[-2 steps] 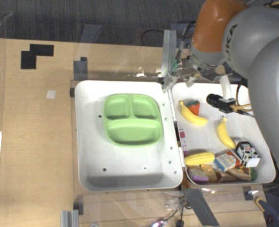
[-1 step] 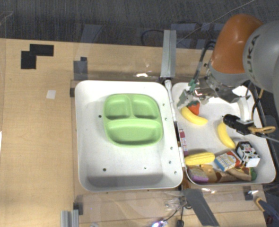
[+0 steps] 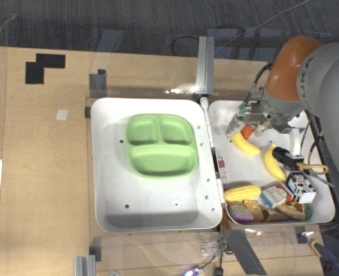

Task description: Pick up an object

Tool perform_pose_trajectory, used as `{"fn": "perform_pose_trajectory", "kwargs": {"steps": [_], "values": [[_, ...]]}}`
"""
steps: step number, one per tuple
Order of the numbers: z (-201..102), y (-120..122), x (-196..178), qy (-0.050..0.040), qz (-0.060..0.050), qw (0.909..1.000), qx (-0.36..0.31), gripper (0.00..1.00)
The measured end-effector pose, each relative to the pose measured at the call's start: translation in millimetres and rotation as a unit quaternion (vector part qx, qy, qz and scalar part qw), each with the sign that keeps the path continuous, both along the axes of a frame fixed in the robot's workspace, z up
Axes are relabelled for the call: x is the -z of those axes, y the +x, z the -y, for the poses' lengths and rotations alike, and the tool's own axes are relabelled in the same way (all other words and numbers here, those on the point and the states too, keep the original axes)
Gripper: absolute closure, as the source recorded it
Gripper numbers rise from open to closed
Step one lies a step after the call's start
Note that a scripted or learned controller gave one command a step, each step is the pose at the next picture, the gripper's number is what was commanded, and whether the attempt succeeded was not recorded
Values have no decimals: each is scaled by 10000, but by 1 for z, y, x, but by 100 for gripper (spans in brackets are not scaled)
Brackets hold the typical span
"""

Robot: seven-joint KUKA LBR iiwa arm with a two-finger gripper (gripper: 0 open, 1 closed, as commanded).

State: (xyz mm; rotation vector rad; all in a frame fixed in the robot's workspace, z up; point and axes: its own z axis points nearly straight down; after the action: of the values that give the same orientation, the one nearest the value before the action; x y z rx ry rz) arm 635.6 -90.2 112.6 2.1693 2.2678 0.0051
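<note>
My gripper (image 3: 245, 121) hangs low over the far left part of the right bin (image 3: 224, 111). Right under it a small orange-red object (image 3: 248, 132) lies against the upper end of a yellow banana (image 3: 245, 145). Whether the gripper touches either of them cannot be told from this angle. A second banana (image 3: 272, 163) lies a little to the right, nearer the bin's middle. The grey arm with its orange band (image 3: 290, 68) comes in from the upper right.
Along the right bin's near wall lie a yellow corn cob (image 3: 242, 192), a small blue and white box (image 3: 273, 197), a purple item (image 3: 242, 214) and several brown bits. The left bin (image 3: 109, 206) holds a green divided plate (image 3: 160, 144).
</note>
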Motion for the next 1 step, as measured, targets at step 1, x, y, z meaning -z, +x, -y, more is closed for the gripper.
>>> {"fn": "perform_pose_trajectory", "kwargs": {"steps": [1], "values": [[-1, 2, -13, 0, 36, 10000, -25, 100]]}}
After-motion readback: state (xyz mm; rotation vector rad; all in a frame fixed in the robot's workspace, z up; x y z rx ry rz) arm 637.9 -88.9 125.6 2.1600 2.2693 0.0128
